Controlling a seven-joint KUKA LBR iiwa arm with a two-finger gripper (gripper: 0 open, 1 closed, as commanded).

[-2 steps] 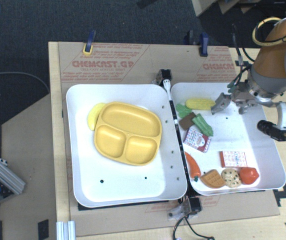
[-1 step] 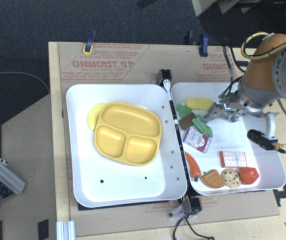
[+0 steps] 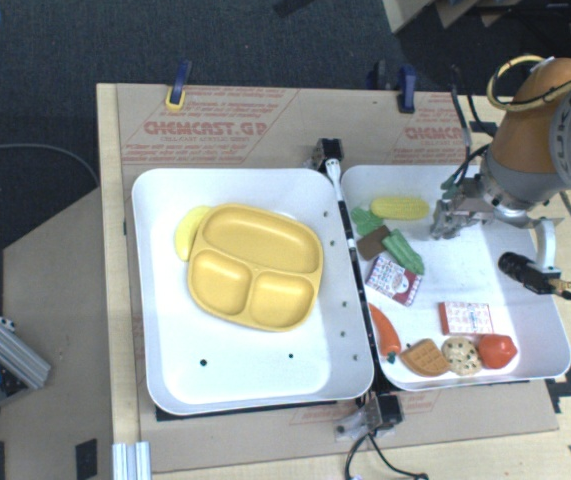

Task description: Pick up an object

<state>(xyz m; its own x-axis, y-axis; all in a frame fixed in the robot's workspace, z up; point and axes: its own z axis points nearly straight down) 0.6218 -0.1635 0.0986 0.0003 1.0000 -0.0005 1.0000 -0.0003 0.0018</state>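
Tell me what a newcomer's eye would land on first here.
The big yellow divided tray in the left bin stands out first, lying over a yellow disc at its upper left. Next comes the heap of toy food in the right bin: corn at the top, a carrot, a cookie and a tomato along the near edge. The gripper hangs beside the corn.

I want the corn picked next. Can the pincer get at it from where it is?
Probably yes. The pincer hovers just right of the corn, which lies exposed near the right bin's far wall, nothing on top.
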